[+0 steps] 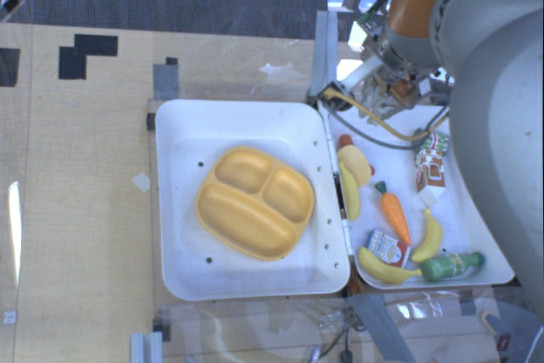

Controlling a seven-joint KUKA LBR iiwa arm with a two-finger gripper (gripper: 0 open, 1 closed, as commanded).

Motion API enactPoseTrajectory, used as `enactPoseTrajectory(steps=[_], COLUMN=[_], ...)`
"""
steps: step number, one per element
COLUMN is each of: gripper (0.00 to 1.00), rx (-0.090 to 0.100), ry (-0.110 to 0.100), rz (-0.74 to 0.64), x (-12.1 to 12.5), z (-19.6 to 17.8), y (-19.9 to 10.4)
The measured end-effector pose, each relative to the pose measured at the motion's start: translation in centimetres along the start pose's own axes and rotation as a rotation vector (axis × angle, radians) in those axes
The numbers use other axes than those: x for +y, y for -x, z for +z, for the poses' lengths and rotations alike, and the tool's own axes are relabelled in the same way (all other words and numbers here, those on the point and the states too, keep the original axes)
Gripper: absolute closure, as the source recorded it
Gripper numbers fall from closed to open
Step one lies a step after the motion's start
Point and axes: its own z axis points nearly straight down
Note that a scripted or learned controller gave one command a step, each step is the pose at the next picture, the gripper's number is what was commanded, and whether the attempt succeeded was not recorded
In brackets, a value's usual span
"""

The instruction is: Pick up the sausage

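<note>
Claw [393,89]: over far end of right bin [476,225]; opening cannot be told, nothing seen in grasp.
Sausage [344,140]: red end showing at bin's left wall, tucked behind a pale yellow piece [355,164], just below claw.
Left bin [178,268]: holds yellow divided plate [255,201].
Approach: crowded corner, likely tight.

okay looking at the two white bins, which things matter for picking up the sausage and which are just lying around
For the job:
sausage, a red end showing at the right bin's top left
gripper, above that bin's far end

Lying about:
yellow divided plate in the left bin
carrot
bananas
green bottle
cartons
</note>
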Motion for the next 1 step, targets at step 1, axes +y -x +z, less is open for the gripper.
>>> enactPoseTrajectory(steps=[1], gripper=[0.00], rx=[-0.002], ry=[-0.002], rz=[0.002], x=[-3.26], z=[-0.26], y=[-1.32])
